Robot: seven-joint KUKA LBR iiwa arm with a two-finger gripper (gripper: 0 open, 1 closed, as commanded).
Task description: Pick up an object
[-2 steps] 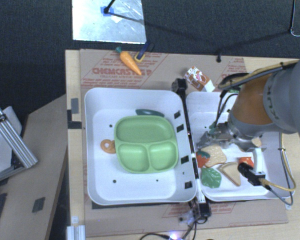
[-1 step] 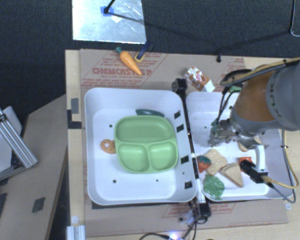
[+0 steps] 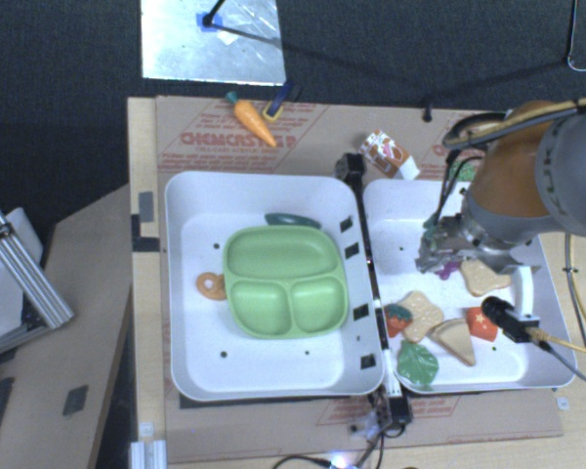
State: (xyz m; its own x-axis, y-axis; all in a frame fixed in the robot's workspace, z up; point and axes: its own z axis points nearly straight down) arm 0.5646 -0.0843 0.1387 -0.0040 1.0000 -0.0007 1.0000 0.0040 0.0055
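Note:
My gripper [image 3: 437, 250] hangs low over the middle of the right bin [image 3: 396, 225], reached in from the right. A small purple thing [image 3: 450, 268] lies right beside it, partly hidden by the gripper. In front of it in the same bin lie a tan cookie [image 3: 484, 278], a cracker [image 3: 423, 312], a strawberry [image 3: 398, 318], a toast slice [image 3: 455, 340], a red piece [image 3: 480, 324] and a green leaf [image 3: 417, 363].
The left bin [image 3: 190, 223] holds a green divided plate [image 3: 283, 281], an orange ring [image 3: 211, 285] and a dark green piece [image 3: 293, 220] behind the plate. A carrot [image 3: 254, 122] and a small packet [image 3: 387, 153] lie on the cardboard behind the bins.

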